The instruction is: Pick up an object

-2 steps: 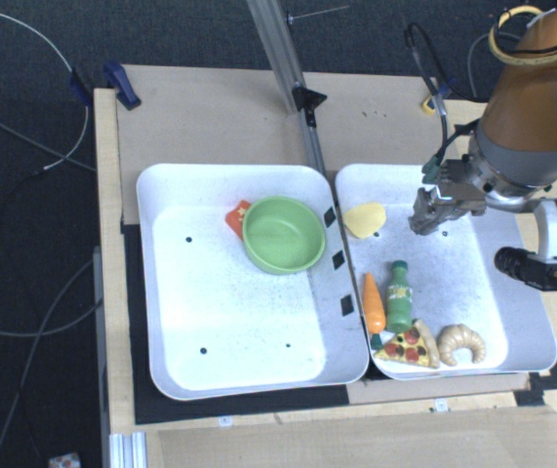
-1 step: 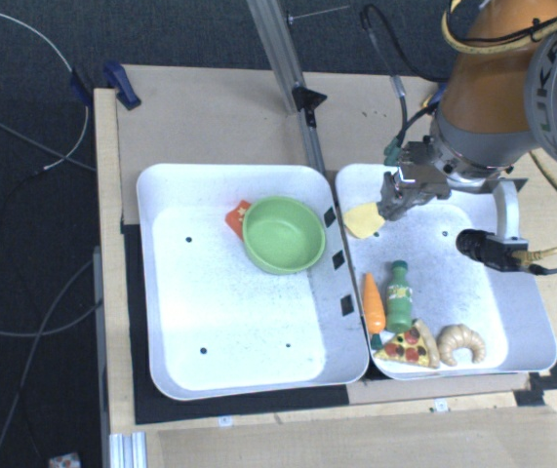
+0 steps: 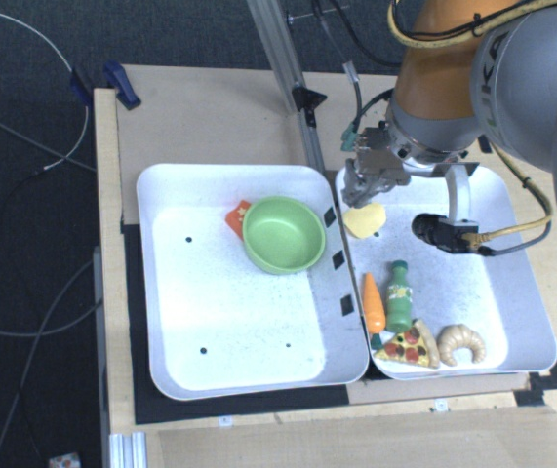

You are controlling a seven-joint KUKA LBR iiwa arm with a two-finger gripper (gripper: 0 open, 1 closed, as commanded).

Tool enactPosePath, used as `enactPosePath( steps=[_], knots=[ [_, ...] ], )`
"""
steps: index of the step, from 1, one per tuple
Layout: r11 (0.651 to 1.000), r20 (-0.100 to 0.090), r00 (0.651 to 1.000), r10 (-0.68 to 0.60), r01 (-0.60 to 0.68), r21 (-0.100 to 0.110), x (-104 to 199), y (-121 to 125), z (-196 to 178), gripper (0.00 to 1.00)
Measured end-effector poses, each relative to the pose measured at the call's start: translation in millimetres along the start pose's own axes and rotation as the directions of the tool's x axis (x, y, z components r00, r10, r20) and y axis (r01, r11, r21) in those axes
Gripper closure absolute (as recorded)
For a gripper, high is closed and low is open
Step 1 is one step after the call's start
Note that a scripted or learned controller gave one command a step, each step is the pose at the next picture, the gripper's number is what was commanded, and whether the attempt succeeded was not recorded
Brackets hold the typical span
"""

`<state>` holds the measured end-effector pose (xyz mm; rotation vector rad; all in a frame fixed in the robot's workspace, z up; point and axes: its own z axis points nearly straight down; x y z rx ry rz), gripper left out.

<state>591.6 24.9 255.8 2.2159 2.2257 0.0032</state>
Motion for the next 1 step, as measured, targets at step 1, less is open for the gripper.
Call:
enactPosePath(
  steps=[1],
  knots=[
    [1.000, -0.001, 1.000, -0.001, 0.001, 0.000, 57.6, 10.7, 8.4, 1.00]
  ],
)
